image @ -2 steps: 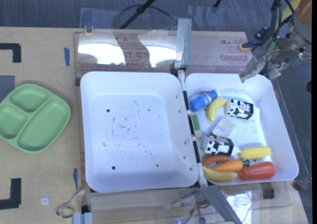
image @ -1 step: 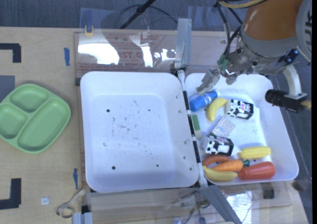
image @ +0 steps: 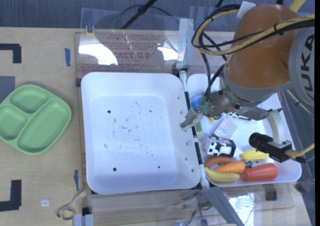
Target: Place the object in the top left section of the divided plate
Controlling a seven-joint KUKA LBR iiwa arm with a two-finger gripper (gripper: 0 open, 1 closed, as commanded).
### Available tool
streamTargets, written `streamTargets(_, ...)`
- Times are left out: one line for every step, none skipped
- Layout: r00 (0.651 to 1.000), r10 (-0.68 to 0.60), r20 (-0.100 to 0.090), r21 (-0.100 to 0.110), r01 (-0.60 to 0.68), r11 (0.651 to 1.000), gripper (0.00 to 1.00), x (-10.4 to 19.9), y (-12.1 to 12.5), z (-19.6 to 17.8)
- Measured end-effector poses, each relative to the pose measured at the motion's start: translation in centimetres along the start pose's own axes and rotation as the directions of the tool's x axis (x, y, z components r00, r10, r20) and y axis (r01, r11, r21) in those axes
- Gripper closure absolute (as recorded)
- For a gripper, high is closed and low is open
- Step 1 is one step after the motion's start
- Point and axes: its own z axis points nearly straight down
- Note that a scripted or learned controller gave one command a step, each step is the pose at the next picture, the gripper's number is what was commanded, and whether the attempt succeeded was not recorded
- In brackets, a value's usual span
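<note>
One divided plate (image: 33, 119) — two bins (image: 132, 127)

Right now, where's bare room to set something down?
Left bin floor is bare wall to wall; green divided plate sections too. Crowded: right bin, with toy food along its front wall, gripper over the divider.

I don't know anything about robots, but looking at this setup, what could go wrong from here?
Three guesses. The toys in the right bin lie packed together, the carrot against the banana and the red pepper, so a grab may catch two or slip. The gripper hangs over the rims where the bins meet and might bump them. The green divided plate sits far off beyond the left bin, a long carry.
</note>
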Motion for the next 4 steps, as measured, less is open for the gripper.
streamTargets(0.963,-0.27,0.0,0.001,0.27,0.963,0.0,7.3,1.7,1.3)
streamTargets(0.974,-0.228,0.0,0.0,0.228,0.974,0.0,14.6,3.9,11.6)
streamTargets(0.96,0.28,0.001,-0.001,-0.28,0.96,0.0,13.7,5.2,-6.7)
streamTargets(0.928,0.372,0.001,0.001,-0.372,0.928,0.0,14.7,3.9,8.5)
